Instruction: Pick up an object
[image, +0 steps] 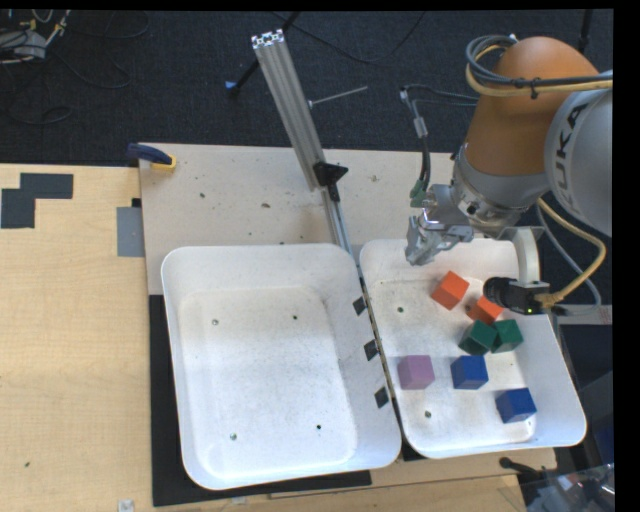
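Note:
Several small blocks lie in the right bin: an orange block, a second orange block partly behind the robot's own fitting, a dark green block touching a green one, a purple block, and two blue blocks. My gripper hangs over the bin's far left part, above and to the left of the first orange block. Nothing shows between its tips.
The left bin sits alongside, with black clips along the shared edge. A slanted aluminium bar rises behind the bins. A blue-and-yellow clamp lies at the board's far left corner.

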